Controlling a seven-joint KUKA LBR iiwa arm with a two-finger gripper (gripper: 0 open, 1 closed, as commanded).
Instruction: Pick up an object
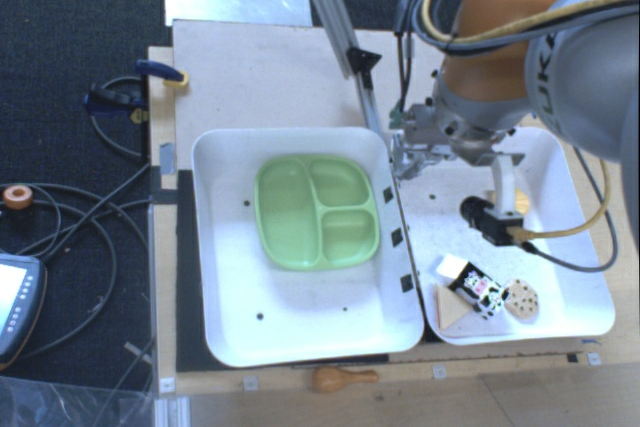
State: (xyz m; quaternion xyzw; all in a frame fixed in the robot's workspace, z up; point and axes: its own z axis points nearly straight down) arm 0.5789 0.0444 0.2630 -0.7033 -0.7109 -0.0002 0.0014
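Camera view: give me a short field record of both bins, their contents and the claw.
left bin: holds a green divided plate, lying flat
right bin: tan wedge, black-and-white spotted piece and round speckled cookie, clustered at the near edge
claw: over the right bin's far left corner, apart from that cluster
grasp: none visible

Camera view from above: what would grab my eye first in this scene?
The big grey arm with its orange band looms over the right bin. Next, the bright green divided plate sits alone in the left bin. A small cluster, a tan wedge, a cow-patterned piece and a spotted cookie, lies at the right bin's near edge.
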